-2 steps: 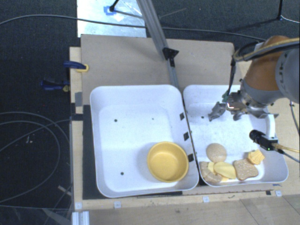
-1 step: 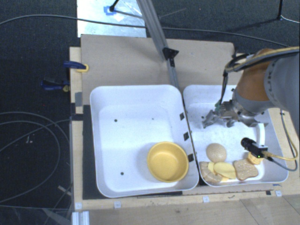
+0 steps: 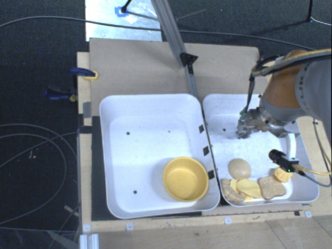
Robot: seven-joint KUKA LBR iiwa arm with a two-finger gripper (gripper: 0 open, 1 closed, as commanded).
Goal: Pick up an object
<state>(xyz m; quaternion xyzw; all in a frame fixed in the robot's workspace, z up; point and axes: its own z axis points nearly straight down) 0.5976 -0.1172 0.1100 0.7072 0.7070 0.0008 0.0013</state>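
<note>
My gripper (image 3: 244, 130) hangs over the upper middle of the right bin (image 3: 224, 145), with bare white floor beneath it and nothing visibly in it. Down at that bin's front edge lies a cluster of food pieces: a round tan bun (image 3: 239, 168), a pale yellow piece (image 3: 249, 188), a brown toast slice (image 3: 271, 188), a tan cookie-like piece (image 3: 232, 192) and a small yellow item (image 3: 282, 176). The bun is the nearest of these, well below the gripper. A yellow bowl (image 3: 185, 178) sits upright in the front right of the left bin (image 3: 150, 99).
A grey metal pole (image 3: 171, 25) slants down from the top to the gap between the bins. The arm's body (image 3: 290, 95) and its cables overhang the right bin's right side, with a black fitting (image 3: 281, 161) near the food. Blue clamps (image 3: 83, 73) sit at the bench's left edge.
</note>
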